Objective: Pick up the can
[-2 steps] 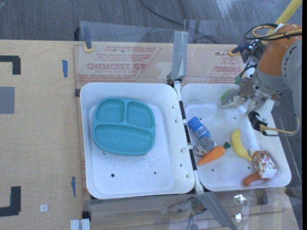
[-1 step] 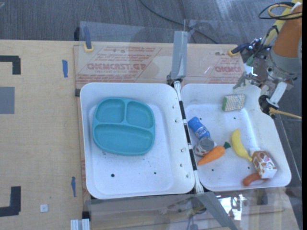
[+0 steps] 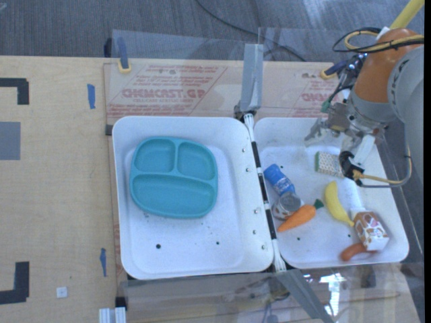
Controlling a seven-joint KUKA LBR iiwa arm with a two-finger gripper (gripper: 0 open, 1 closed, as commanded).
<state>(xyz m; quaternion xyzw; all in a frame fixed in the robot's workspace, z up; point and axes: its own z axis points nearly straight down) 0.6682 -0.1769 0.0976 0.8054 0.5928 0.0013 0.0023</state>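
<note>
Left bin (image 3: 141, 247): holds a teal divided tray (image 3: 174, 177), lying flat toward its far left. Right bin (image 3: 296, 251): holds the remaining items. Arm (image 3: 394, 73) enters from the right, over the far right part of this bin. Gripper (image 3: 335, 132) hangs above the bin floor, just far of a small white box (image 3: 327, 162); whether it is released or clenched cannot be told. Blue can (image 3: 281, 186) lies on its side near the bin's left wall, well apart from the gripper. Carrot (image 3: 297, 218) touches the can's near end. Banana (image 3: 335, 204) lies right of the carrot
</note>
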